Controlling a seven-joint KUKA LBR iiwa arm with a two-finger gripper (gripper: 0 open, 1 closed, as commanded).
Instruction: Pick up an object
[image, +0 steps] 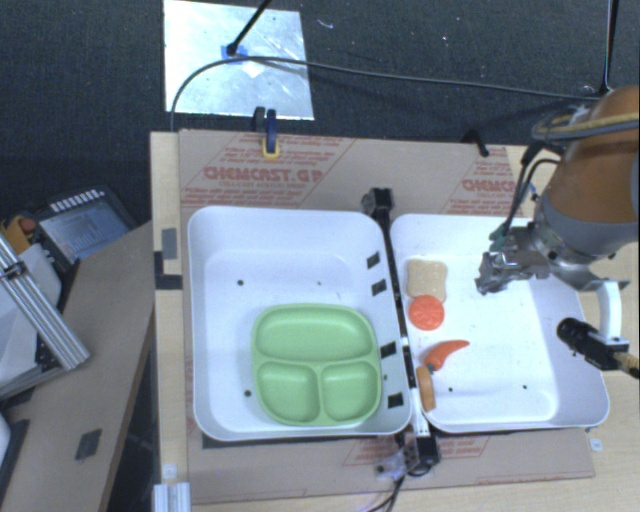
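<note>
A: What lies nearest the camera?

B: In the left bin (215, 240), a green divided plate (316, 362) with three compartments sits toward the near edge. Across the divider, in the right bin (560, 395), a small tan piece (426, 386) lies against the near-left wall, and a red chili pepper (446, 351) curves just beside it.

A: And further up that bin?

B: A round red slice (428, 313), like tomato, touches a pale bread-like piece (426, 277) behind it. All four items keep to the bin's left side.

A: Where is the gripper?

B: The gripper (497, 268) hangs over the middle of the right bin, to the right of the bread and tomato, apart from both. Nothing sits between its fingers; how wide they stand I cannot tell.

A: Beyond the bins?

B: The arm (600, 185), orange above the wrist, comes in from the right. The surface (330, 170) under the bins is brown board with red print, and a yellow clamp (269, 135) grips its far edge.
</note>
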